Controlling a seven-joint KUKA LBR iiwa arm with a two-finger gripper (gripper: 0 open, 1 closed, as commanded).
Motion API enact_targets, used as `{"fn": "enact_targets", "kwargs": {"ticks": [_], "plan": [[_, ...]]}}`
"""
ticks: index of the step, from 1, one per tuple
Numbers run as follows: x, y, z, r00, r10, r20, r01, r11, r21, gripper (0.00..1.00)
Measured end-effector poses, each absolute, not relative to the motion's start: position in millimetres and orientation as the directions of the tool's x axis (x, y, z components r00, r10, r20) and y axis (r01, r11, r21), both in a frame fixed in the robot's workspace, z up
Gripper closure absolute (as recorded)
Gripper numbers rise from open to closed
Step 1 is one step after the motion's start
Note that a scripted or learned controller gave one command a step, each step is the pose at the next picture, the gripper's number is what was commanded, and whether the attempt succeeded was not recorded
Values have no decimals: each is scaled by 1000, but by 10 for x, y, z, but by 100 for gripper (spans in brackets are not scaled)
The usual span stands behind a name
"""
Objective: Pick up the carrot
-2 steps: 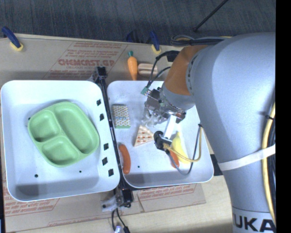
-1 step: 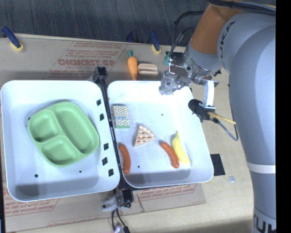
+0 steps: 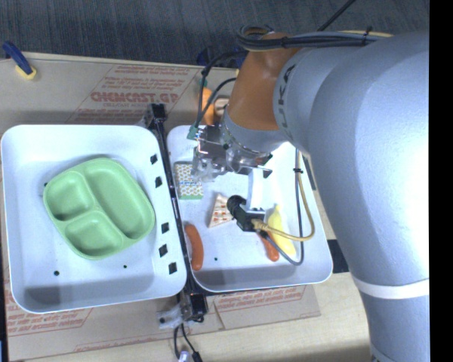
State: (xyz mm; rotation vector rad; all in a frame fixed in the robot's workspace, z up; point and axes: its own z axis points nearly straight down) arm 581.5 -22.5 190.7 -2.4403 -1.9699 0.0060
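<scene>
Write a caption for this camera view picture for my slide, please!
Robot gripper hovers over the right bin, carrot lying below; green tray in left bin.

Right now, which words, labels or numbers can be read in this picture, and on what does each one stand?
"CHEMCAST GP": red print on the brown cardboard under the bins, behind the left bin.
Smaller red lines above and below it: too blurred to read.
Red print on the cardboard at the front edge: too small to read.
</scene>
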Motion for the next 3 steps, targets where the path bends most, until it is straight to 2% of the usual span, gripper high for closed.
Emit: {"fn": "enact_targets", "kwargs": {"ticks": [1,3], "plan": [[5708,-405,2758,138,990,0,990,-138,-2,100],[5713,-392,2956,126,992,1,992,-126,-8,100]]}}
